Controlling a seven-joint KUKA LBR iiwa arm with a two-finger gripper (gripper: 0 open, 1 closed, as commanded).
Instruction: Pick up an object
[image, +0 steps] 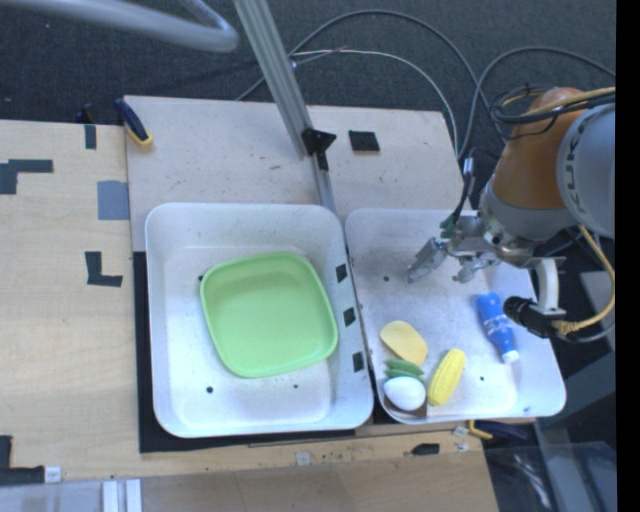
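nearest the camera, at the lower edge of the right bin (520, 400), sat a white egg-shaped piece (405, 392) with a bit of green (403, 369) above it, touching a yellow corn cob (445, 376) on its right and a flat yellow piece (404, 342) just above. a blue tube (496, 325) with a white tip lay to the right of them, near the bin's right side. the left bin (170, 300) held a green square plate (268, 312).

the gripper (432, 260) hung in the upper part of the right bin, well apart from the toys, its fingers spread open with nothing between them.

the pieces looked like light, stiff plastic play food, smooth and likely slippery. the corn cob seemed the best candidate: it would probably take a grip across its narrow middle, though its neighbours crowded one side. the blue tube lay clear and could be pinched across its body. the rounded egg would likely squirt out.
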